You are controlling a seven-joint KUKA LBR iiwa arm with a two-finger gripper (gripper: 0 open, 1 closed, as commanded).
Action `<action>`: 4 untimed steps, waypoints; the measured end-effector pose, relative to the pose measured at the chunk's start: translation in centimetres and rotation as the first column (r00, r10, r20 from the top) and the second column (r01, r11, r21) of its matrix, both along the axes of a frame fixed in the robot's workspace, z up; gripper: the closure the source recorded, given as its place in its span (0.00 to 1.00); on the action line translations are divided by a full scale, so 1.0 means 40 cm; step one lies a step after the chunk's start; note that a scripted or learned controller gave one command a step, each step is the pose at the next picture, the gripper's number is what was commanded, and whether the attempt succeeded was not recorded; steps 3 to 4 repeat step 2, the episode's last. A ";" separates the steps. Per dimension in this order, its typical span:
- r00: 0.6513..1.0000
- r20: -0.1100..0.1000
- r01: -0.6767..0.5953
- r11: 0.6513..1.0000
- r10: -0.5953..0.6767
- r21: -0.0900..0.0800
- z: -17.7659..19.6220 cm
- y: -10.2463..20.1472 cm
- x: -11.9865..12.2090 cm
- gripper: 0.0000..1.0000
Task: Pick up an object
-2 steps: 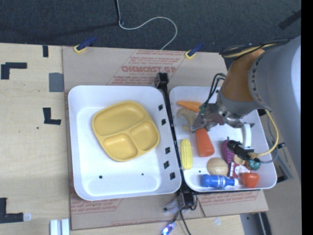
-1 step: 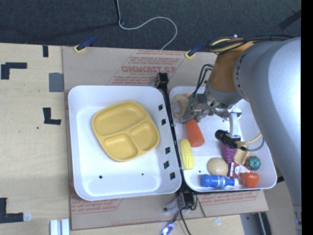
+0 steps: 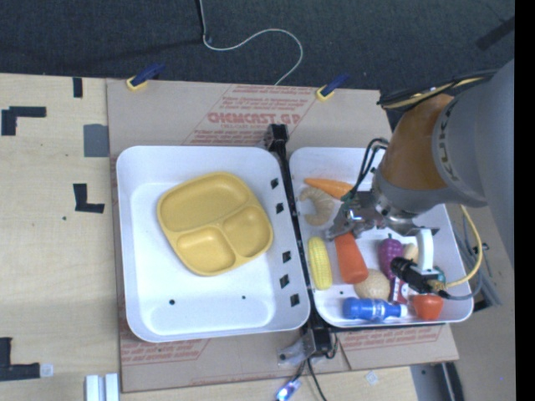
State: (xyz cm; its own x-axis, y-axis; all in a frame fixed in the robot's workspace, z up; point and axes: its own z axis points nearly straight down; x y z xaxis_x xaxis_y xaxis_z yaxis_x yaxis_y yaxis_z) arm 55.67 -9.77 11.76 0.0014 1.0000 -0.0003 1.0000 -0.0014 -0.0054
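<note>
The hand hangs over the right-hand shallow white bin, near its middle; whether it is wide or narrow cannot be told from this angle. Just below it lies an orange-red plastic cylinder, its long axis running roughly up and down the view, upper end close under the hand. Beside that, toward the bin divider, a yellow toy corn cob lies parallel. Above the hand an orange toy carrot points its long axis across the bin. Further below lies a blue plastic bottle, lengthwise along the near wall, with a purple toy nearby. The right bin is crowded; the left white bin holds a yellow divided plastic plate with open floor around it. The brown cardboard on the surface reads "CHEMCAST".
</note>
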 end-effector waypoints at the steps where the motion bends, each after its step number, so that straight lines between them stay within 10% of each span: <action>1: 1.000 0.011 -0.009 1.000 0.009 0.002 0.176 0.152 0.068 1.00; 2: 1.000 0.009 -0.009 1.000 0.009 0.003 0.279 0.295 0.128 1.00; 4: 1.000 0.009 -0.009 1.000 0.009 0.003 0.279 0.295 0.128 1.00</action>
